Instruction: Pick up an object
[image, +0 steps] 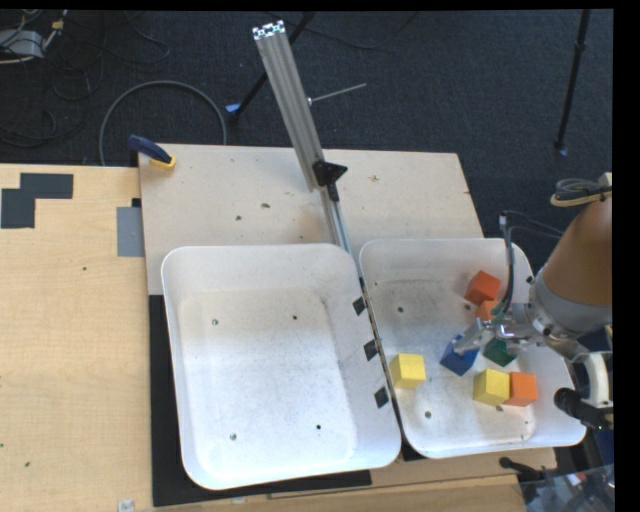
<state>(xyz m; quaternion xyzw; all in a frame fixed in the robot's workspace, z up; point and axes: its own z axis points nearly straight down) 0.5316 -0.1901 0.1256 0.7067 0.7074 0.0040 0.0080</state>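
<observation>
Gripper (487, 335) hangs low over the blue block (459, 358) and green block (498, 351); finger state unclear, nothing visibly lifted yet.

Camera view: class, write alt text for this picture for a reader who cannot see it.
A grey robot arm reaches from the right, its gripper low among small coloured blocks in the right white bin: an orange block, blue block, green block and two yellow blocks. The left white bin sits beside it.
</observation>
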